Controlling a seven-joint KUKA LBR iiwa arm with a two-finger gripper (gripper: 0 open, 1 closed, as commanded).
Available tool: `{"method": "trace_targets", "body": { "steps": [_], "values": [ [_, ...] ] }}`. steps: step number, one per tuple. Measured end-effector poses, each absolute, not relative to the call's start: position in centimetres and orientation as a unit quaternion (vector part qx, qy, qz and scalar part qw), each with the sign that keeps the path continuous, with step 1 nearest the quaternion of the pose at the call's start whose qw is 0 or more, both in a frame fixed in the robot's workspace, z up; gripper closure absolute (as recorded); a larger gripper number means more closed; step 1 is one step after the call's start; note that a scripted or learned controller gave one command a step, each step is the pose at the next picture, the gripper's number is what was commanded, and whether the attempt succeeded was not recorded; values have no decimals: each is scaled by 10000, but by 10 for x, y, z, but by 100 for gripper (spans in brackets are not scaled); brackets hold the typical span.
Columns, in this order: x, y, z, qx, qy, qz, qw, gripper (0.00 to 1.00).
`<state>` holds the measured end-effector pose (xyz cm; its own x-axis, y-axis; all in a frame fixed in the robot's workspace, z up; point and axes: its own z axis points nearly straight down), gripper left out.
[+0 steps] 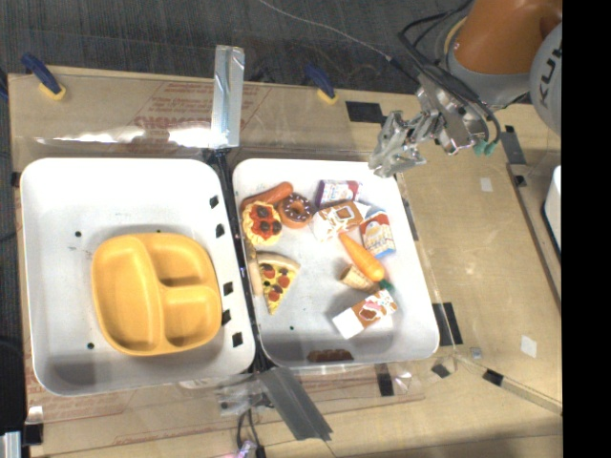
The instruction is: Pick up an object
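Wooden bench [477,256] bears 2 shallow white bins; right bin [420,324] holds toy food (pizza slice [275,281], carrot [361,256]). Metal two-finger gripper [389,156] hovers beyond its far-right corner, fingers apart, empty.

The left shallow white bin [38,256] holds a yellow divided plastic tray [153,294] at its centre. The right shallow white bin [315,337] holds toy foods: a round pizza [261,222] at upper left, a pizza slice [276,280] below it, and an orange carrot [362,257] toward the right. The metal two-finger gripper [389,158] is above this bin's upper right corner.
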<state>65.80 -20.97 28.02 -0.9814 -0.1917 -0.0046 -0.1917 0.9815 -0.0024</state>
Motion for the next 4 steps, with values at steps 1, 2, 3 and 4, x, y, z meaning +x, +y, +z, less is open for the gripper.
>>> {"method": "trace_targets", "body": {
  "steps": [1, 2, 3, 4],
  "values": [
    [658, -208, 275, -1912, 9816, -4, 11, 100],
    [659, -205, 280, -2818, 9595, -9, 21, 100],
    [659, -207, 280, -3492, 9371, -14, 28, 100],
    [658, -211, 307, -2971, 9548, -10, 19, 100]
  ]
}}
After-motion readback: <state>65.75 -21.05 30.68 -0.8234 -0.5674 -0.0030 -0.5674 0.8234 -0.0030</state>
